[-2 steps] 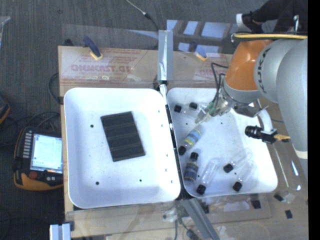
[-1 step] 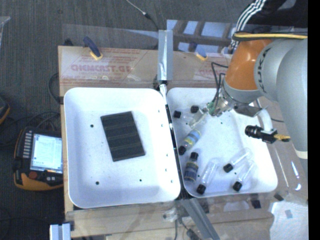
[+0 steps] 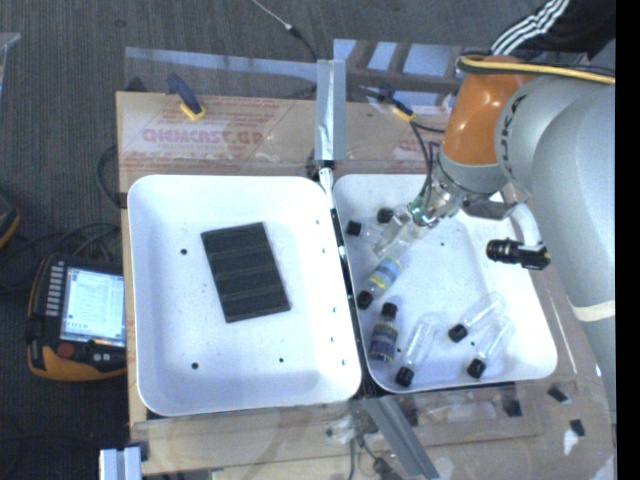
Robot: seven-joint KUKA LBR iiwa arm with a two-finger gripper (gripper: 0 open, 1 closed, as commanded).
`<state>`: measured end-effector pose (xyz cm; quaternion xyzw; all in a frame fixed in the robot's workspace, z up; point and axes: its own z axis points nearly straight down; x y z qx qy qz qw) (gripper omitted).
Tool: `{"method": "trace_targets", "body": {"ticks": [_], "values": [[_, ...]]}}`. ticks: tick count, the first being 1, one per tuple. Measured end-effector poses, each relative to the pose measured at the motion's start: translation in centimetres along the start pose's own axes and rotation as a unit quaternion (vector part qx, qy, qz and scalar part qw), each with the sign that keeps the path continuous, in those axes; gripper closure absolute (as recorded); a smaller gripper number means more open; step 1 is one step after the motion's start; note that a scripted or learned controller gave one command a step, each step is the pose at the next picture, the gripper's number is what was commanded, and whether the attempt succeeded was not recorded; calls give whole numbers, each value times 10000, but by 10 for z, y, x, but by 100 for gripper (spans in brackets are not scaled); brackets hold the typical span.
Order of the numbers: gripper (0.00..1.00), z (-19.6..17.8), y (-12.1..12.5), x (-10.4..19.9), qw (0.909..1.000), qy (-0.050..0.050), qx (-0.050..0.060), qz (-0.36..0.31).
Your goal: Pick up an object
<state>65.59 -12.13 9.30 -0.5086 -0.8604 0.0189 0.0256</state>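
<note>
My gripper (image 3: 424,211) hangs below the orange wrist band (image 3: 478,118), over the far part of the right bin (image 3: 545,353). Several small clear bottles with black caps lie in that bin. One clear bottle (image 3: 392,236) lies right beside the gripper tip; whether they touch I cannot tell. A bottle with a blue label and yellow cap (image 3: 381,275) lies just nearer along the bin's left side. A dark-labelled bottle (image 3: 383,336) lies near the front left. Two clear bottles (image 3: 482,324) rest at the front right, and another clear bottle (image 3: 416,346) between.
The left bin (image 3: 160,348) holds a flat dark ribbed pad (image 3: 245,271). A black cylindrical part (image 3: 517,253) sticks out over the right bin's right side. The grey arm (image 3: 575,168) covers the far right. A handheld control unit (image 3: 78,316) sits left of the bench.
</note>
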Motion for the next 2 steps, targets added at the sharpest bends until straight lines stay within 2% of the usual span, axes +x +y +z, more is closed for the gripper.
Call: {"method": "trace_targets", "body": {"ticks": [1,2], "values": [[100,-9,0,-5,9999,-128,-80,-3],[100,-125,11,9,9929,-104,-302,1143]]}}
